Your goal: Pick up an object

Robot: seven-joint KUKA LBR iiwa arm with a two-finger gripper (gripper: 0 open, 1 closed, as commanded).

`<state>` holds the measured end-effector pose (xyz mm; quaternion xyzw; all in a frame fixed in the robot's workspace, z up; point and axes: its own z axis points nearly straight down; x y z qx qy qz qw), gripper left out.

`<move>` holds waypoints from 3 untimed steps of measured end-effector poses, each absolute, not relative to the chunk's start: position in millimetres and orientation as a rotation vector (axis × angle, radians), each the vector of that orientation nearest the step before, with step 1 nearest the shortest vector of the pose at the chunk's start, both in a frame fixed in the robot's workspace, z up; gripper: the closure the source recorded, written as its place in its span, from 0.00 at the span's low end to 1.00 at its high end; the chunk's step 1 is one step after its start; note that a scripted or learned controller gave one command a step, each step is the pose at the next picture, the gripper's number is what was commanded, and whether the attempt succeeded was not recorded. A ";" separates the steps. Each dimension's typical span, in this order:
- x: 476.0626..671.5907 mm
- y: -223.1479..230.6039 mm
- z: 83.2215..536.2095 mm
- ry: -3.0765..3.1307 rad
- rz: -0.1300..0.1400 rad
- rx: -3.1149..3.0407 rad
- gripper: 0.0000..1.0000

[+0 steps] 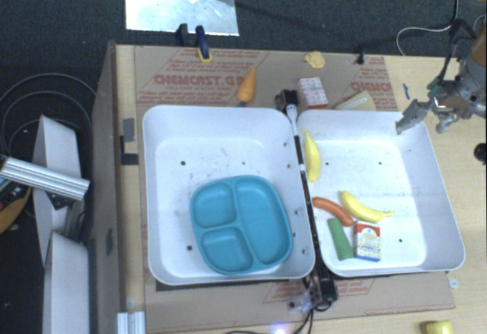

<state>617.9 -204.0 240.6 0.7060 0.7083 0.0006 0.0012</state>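
gripper [428, 118] spread, holding nothing, at right bin's [434, 173] far right corner. in that bin: banana [311, 157] along left wall; sausage [332, 209], second banana [364, 208], green stick [340, 239], small carton [367, 241] near front edge.

text: "CHEMCAST" | on: cardboard sheet [199, 70] | also: right side, mirrored

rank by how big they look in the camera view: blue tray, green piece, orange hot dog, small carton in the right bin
1. blue tray, by far
2. small carton
3-4. green piece and orange hot dog: look about equal, so not ranked.
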 end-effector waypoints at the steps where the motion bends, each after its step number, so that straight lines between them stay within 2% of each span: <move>1: 574.7 -153.9 175.7 2.227 0.001 2.216 0.00; 2: 527.8 -102.8 161.1 2.232 -0.001 2.217 0.00; 3: 519.3 -86.0 86.8 2.218 0.015 2.217 0.00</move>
